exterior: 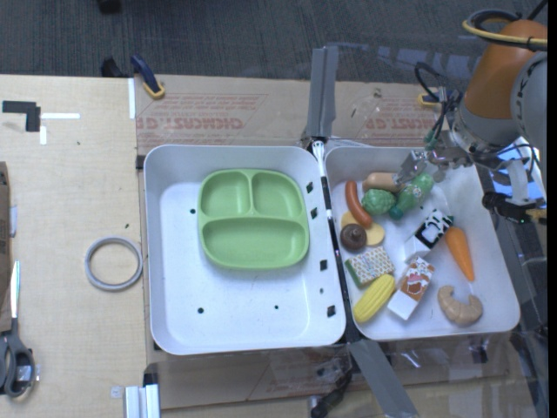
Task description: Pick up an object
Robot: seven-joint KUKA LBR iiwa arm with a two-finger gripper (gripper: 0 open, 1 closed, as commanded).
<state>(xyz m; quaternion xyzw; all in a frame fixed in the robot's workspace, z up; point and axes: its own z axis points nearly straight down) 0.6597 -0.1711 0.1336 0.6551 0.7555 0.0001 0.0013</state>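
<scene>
The right bin (505, 320) holds several toy foods: a red sausage (355, 203), a bread roll (380, 181), a leafy green piece (379, 202), a dark green item (409, 198), a black-and-white carton (432, 228), a carrot (459, 252), a brown donut (353, 238), a waffle (370, 266), a corn cob (374, 296), a red-and-white carton (412, 286) and a tan pastry (459, 306). My gripper (420, 171) hangs low at the bin's back, right over the dark green item and beside the roll.
The left bin (165, 303) carries a green divided plate (254, 218). On the bench to the left lie a tape ring (114, 262) and scissors (16, 360). A blue clamp (148, 76) sits at the back. Cables trail behind the arm (505, 77).
</scene>
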